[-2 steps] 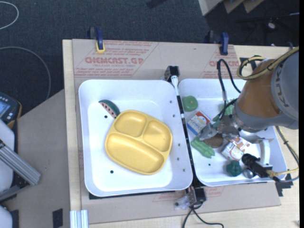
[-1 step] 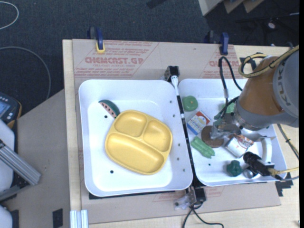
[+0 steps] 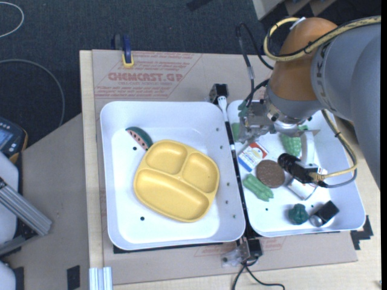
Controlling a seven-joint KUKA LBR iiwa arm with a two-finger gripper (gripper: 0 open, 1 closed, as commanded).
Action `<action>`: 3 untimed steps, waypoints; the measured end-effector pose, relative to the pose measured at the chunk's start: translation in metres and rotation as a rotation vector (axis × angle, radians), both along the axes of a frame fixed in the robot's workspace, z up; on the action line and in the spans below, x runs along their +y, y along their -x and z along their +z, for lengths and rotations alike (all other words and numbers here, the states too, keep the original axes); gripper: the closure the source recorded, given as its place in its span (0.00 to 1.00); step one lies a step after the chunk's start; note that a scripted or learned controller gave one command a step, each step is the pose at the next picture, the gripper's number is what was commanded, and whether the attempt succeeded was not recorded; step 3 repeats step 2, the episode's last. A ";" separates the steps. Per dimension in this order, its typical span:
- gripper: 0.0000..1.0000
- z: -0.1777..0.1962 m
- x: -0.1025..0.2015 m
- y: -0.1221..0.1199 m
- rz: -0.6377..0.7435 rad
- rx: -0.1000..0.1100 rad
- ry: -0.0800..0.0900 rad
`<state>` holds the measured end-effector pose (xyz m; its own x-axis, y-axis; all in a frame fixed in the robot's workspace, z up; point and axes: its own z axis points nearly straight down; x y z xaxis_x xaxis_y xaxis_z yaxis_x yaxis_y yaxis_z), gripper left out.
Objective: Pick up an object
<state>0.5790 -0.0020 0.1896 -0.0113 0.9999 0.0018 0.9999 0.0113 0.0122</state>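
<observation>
roughly over the upper left corner of the right bin (image 3: 342,190), the gripper (image 3: 253,124) hangs below the orange band (image 3: 301,53) of the grey arm (image 3: 358,71). whether it is clenched or released cannot be told, since the wrist covers it, and nothing can be seen held in it.

just below the gripper, nearer the camera, lies a white packet (image 3: 251,156) with red and blue print, close to the bin's left wall. beside that packet, further from the wall, sits a brown round disc (image 3: 270,173), and below the disc a green ridged piece (image 3: 258,188). a second green piece (image 3: 293,145) lies just beside the gripper on the arm's side. well away from it, at the bin's near edge, are a teal lump (image 3: 297,214) and a small black block (image 3: 327,211).

across the divide from the gripper, the left bin (image 3: 115,180) holds a yellow divided tray (image 3: 176,179) and a small watermelon slice (image 3: 139,138) near its far left corner.

both bins rest on a pale brown board (image 3: 151,80) printed with red lettering; a blue and yellow clamp (image 3: 127,51) grips its far edge. around the bench is dark carpet (image 3: 60,17) with thin cables looping over it.
</observation>
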 end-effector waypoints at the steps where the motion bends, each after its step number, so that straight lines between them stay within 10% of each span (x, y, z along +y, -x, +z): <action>1: 1.00 0.124 0.054 0.047 -0.002 -0.002 -0.003; 2: 1.00 0.217 0.074 0.091 -0.006 0.002 -0.001; 3: 1.00 0.217 0.074 0.091 -0.006 0.002 -0.001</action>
